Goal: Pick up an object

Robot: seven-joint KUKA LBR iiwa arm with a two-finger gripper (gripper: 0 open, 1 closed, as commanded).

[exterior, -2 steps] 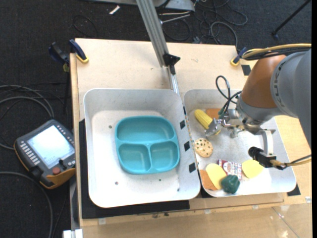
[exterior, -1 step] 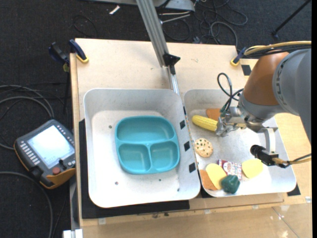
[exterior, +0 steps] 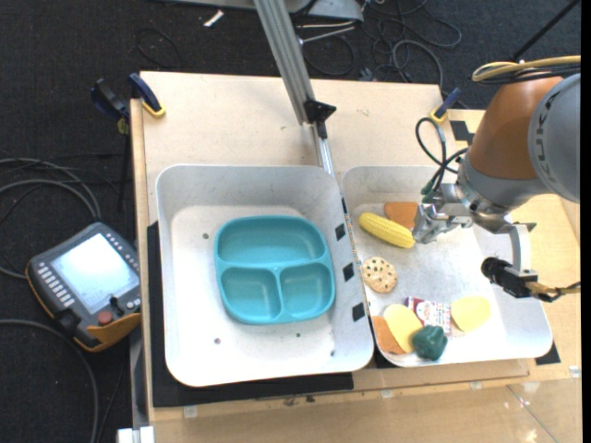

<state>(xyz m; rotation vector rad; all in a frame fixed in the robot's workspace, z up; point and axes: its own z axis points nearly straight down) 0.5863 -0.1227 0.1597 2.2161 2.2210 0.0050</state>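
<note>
The right bin [exterior: 503, 275] holds a yellow corn cob [exterior: 386, 230], an orange piece [exterior: 402, 214] behind it, a round cookie [exterior: 379, 274], and a cluster at the front: yellow slices [exterior: 404, 323], an orange slice [exterior: 385, 337], a dark green item [exterior: 429, 342], a small printed packet [exterior: 432, 311] and a yellow lemon-like piece [exterior: 471, 314]. My gripper [exterior: 428, 227] hangs low at the corn cob's right end, beside the orange piece. Nothing shows between its fingers.
The left bin [exterior: 185, 247] contains a teal divided tray [exterior: 274, 269]. A slanted metal pole [exterior: 286, 49] rises behind the bins. A teach pendant [exterior: 85, 284] lies off the bench at the left. The arm's grey and orange body [exterior: 517, 146] overhangs the right bin's far corner.
</note>
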